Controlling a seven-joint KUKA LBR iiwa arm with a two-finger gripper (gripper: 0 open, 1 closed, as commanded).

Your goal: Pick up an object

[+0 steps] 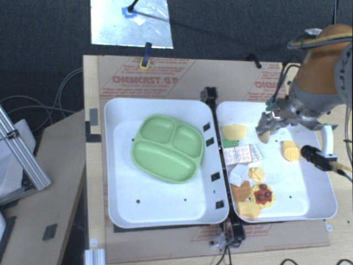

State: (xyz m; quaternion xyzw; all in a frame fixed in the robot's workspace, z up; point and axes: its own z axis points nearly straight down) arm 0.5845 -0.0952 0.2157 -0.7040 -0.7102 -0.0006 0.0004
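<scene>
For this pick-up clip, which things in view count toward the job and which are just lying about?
Job:
gripper, above the right bin
yellow pieces
patterned packet
food heap

Lying about:
green plate in the left bin
foil sheet
yellow clamp

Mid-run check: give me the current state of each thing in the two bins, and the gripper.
Gripper: low over the right bin, nothing seen in it.
Green tray: flat, upright, in left bin.
Corn cob: lying loose.
Yellow piece: lying near the divider.
Packet: flat.
Food pile: heaped at front.
</scene>
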